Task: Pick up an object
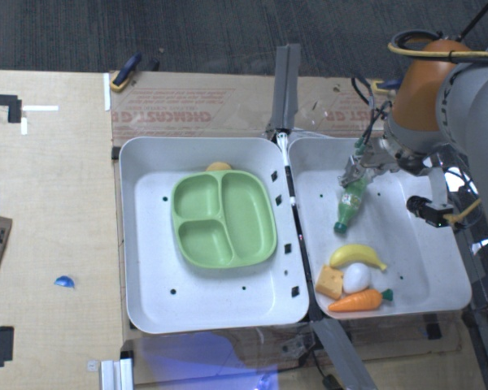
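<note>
The pincer (356, 171) sits over the right bin (439, 291), low at the upper end of a green bottle (349, 205). The bottle's top meets the fingertips there, but whether the fingers are apart, together or clamped on it I cannot tell; the view is too small and cluttered at that spot.

As a judgement, the pick is at the grasp stage: the arm has reached an object, yet the bottle looks to be lying on the bin floor, so lifting it clear is what is left.

The bottle's long axis runs from the pincer downward and slightly left, its dark cap end farthest from the pincer.

Further below the pincer, beyond the cap, lie a banana (357, 257), a white egg (357, 278), an orange block (329, 283) and a carrot (359, 301), bunched together. Well to the pincer's left, the other bin (146, 299) holds a green divided tray (224, 218)
</note>
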### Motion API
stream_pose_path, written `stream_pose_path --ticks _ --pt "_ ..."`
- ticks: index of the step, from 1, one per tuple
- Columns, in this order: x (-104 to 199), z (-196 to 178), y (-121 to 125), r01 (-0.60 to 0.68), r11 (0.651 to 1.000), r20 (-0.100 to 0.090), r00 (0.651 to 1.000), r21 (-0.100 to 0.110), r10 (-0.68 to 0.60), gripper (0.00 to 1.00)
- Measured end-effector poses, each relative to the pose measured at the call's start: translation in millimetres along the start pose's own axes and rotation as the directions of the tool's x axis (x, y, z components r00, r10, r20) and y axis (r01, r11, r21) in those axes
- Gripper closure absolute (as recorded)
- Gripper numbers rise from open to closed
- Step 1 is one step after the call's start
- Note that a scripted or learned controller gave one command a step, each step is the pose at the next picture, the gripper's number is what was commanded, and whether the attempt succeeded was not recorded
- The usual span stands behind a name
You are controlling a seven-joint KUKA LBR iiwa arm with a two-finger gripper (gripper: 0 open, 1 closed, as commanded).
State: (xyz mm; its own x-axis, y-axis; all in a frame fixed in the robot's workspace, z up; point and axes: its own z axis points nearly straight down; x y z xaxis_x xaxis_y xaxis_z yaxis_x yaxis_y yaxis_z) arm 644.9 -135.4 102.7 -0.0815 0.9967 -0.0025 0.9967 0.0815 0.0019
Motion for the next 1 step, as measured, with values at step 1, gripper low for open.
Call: stream_pose_path --ticks 1 --pt "59.8 -90.0 20.0 0.027 1.0 -0.002 1.0 0.001 -0.027 1.0"
